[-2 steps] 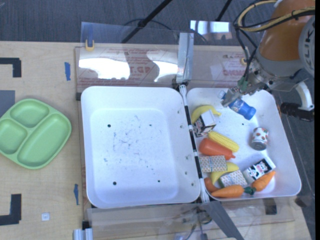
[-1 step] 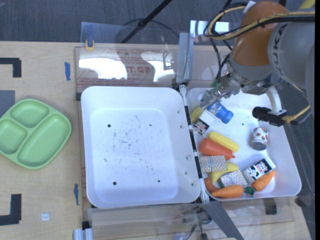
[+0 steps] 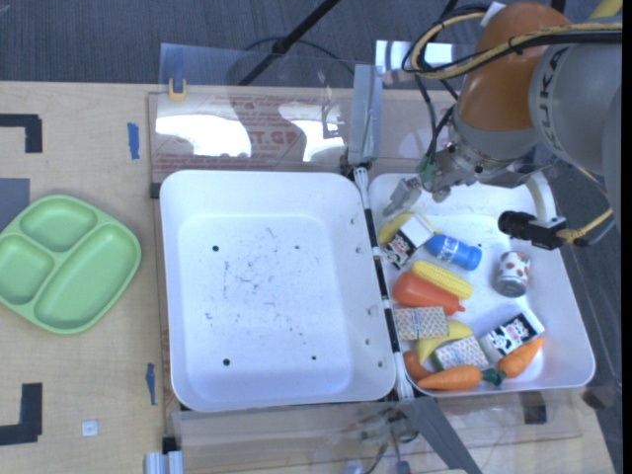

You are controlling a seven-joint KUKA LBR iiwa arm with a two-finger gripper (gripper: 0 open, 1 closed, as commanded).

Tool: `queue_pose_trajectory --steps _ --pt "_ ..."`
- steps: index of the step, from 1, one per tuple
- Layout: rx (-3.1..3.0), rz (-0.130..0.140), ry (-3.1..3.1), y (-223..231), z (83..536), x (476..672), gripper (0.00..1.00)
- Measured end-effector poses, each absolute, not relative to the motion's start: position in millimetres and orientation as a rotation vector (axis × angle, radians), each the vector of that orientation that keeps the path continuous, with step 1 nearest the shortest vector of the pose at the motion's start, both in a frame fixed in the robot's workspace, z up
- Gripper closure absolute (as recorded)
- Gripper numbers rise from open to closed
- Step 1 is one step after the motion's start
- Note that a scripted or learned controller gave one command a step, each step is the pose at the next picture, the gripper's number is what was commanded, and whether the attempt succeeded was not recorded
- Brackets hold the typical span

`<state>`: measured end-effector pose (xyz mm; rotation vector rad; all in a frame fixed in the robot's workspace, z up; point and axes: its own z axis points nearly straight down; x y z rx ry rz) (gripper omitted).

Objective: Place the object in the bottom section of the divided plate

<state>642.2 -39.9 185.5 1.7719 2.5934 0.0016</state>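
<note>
The green divided plate (image 3: 65,262) lies on the bench at the far left, with two small sections and one long section along its lower right side. Nothing lies in it. My gripper (image 3: 403,197) hangs over the back left corner of the right bin (image 3: 565,316), just above a yellow banana-like toy (image 3: 394,228) and a small white box (image 3: 402,249). Near them lie a blue bottle (image 3: 455,253), a corn cob (image 3: 441,279) and an orange pepper (image 3: 418,292). I see no object lifted clear of the bin.
The left bin (image 3: 267,284) sits between the plate and the right bin. Also in the right bin are a silver can (image 3: 511,273), a waffle piece (image 3: 422,321), a black-and-white carton (image 3: 513,334) and two carrots (image 3: 453,376). A clear panel (image 3: 247,126) stands behind the left bin.
</note>
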Motion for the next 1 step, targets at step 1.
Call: queue_pose_trajectory --steps 1 --pt "1.666 0.004 2.658 20.4 185.6 666.1 0.00"
